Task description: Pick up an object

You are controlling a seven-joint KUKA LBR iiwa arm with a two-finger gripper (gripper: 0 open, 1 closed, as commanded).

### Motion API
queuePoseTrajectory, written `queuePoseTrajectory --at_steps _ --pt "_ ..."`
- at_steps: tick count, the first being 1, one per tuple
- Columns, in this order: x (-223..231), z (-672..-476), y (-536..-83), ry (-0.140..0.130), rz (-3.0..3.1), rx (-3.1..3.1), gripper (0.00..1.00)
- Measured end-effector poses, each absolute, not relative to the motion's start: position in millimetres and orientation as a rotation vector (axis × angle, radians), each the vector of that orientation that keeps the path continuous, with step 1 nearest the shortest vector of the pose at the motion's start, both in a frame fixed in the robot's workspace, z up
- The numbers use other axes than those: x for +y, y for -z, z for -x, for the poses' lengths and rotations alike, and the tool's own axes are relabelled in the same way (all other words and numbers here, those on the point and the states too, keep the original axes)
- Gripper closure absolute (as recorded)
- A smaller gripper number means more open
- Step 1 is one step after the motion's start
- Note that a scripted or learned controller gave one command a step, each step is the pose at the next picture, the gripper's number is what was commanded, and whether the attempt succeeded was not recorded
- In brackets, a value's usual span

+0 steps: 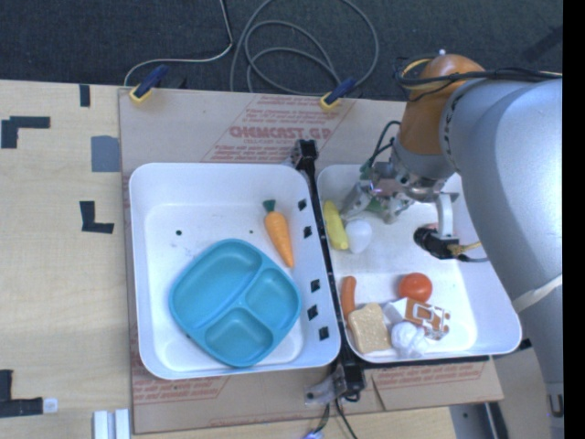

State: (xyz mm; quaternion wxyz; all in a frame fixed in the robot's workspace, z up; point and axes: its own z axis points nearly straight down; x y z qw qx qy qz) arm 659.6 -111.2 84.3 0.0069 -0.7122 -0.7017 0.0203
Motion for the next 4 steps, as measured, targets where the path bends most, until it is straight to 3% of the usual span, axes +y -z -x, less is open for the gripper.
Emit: queuePoseTrajectory --at_steps 4 --pt "-115.1 -660.2 -83.8 -0.051 2.216 -2.191 0.00"
